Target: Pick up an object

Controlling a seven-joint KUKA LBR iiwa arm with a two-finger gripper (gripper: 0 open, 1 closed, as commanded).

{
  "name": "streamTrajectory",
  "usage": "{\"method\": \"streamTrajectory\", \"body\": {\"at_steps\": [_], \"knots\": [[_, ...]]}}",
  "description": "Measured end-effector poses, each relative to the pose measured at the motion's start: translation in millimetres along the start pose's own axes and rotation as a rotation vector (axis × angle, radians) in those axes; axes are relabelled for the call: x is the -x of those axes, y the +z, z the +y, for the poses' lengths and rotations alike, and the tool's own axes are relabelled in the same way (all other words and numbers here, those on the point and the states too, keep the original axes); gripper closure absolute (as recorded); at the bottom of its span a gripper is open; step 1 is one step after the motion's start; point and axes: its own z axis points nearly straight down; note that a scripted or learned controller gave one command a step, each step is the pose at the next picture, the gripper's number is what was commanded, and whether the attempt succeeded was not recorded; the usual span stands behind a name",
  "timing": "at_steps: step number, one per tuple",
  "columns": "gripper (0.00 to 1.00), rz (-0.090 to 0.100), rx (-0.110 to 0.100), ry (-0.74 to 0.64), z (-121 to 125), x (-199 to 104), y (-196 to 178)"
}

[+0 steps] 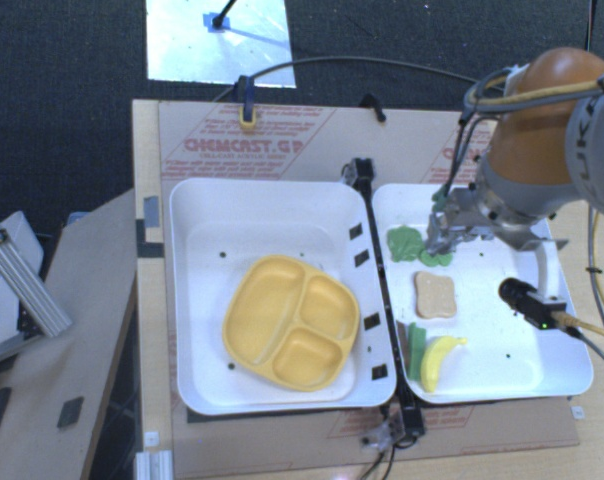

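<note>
Several toys crowd the right bin (552, 373), so the gripper (444, 236), its grip state unclear, could nudge the green toy (410, 243) into the bread slice (435, 295).

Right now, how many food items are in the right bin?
4: a green leafy piece beside the gripper, a bread slice mid-bin, a banana near the front edge, and a green vegetable beside it. The arm may hide more.

The hand (440, 236) hangs over green lettuce (406, 242) in the right bin (562, 368), near toast (435, 295).
</note>
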Motion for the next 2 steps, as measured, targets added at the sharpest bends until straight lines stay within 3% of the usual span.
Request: {"method": "streamTrajectory", "body": {"at_steps": [1, 2], "knots": [[1.0, 0.0, 0.001, 0.001, 16, -50, -6], [1.0, 0.0, -0.002, 0.001, 27, -97, 11]]}}
